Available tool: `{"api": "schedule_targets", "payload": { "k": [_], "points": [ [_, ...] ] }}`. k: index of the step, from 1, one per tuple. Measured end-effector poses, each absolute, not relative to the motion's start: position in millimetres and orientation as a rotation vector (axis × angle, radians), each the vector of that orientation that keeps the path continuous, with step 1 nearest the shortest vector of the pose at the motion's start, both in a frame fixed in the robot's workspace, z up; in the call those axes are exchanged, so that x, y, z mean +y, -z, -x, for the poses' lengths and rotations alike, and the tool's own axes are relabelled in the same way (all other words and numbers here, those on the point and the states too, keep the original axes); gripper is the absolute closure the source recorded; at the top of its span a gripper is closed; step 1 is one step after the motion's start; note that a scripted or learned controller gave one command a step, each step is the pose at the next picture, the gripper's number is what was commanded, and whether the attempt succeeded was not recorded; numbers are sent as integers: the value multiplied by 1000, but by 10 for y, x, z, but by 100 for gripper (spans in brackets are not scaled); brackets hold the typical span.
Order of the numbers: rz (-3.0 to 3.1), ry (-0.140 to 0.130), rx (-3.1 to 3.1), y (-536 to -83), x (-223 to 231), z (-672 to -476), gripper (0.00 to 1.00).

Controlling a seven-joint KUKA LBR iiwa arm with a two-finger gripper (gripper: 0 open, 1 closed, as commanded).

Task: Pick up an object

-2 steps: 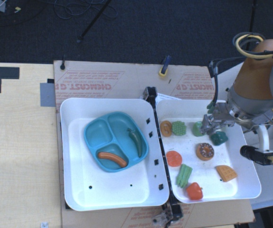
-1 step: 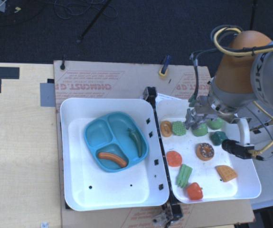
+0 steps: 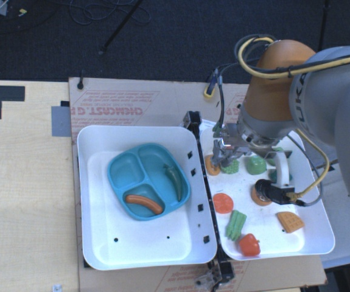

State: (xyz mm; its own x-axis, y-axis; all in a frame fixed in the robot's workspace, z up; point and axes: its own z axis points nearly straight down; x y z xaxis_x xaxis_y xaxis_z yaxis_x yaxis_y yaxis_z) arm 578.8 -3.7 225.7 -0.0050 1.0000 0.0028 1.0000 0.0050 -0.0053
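We see two shallow white bins side by side on the tabletop. The left bin carries a blue divided tray, set at a slant; a sausage lies in its lower compartment and a thin dark green piece lies along its right compartment. The right bin carries a scatter of toy foods. Near its left wall we make out a round red slice, and just below it a light green ridged piece lying at an angle. Below that sits a red rounded piece. To the right lies an orange wedge, apart from the others. A brown disc lies in the middle of the bin, partly under a black cable fitting. Higher up, a green rounded piece rests just beside the arm's wrist.

The grey arm with its orange band reaches in from the right and covers the upper part of the right bin, with yellow and black cables looping around it. The pincer hangs low over the upper left corner of that bin, right at a small green piece with an orange-brown piece just to its left, against the wall. We cannot tell whether the pincer is apart or together, since the metal parts blur into the pieces beneath.
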Motion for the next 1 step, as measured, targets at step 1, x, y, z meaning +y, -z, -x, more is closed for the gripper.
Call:
{"api": "schedule_targets", "payload": {
  "k": [1],
  "points": [
    [2214,1,-2225,-2356,451,-5966,100]
  ]
}}
